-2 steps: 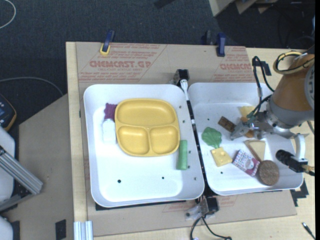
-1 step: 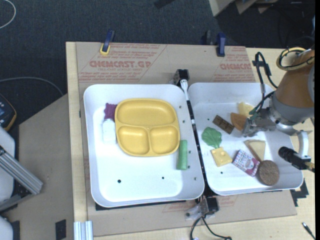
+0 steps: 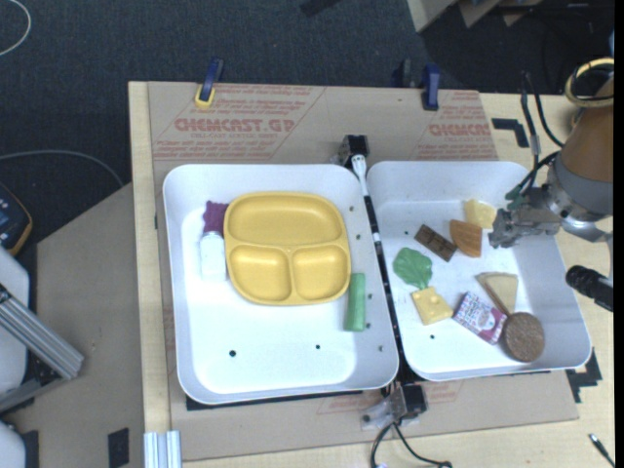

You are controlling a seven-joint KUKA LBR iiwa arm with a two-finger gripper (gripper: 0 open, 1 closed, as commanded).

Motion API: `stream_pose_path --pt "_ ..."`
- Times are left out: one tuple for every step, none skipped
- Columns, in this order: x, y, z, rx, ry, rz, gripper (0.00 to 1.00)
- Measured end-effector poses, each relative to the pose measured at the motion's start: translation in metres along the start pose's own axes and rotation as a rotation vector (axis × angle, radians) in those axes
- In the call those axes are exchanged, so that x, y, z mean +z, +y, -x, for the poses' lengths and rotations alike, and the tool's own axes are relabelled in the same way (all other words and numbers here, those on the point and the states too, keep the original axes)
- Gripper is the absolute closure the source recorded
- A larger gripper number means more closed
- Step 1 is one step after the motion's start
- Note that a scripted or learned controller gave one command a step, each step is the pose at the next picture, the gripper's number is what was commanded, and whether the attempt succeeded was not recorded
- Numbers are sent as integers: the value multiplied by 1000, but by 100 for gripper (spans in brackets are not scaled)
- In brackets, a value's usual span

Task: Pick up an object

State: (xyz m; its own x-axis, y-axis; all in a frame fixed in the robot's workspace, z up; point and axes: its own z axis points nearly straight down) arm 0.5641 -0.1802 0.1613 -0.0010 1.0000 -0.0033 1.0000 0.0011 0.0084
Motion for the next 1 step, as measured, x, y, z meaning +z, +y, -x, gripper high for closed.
stream_pose_path --pt "-49 -2 -8 -1 1 -1 100"
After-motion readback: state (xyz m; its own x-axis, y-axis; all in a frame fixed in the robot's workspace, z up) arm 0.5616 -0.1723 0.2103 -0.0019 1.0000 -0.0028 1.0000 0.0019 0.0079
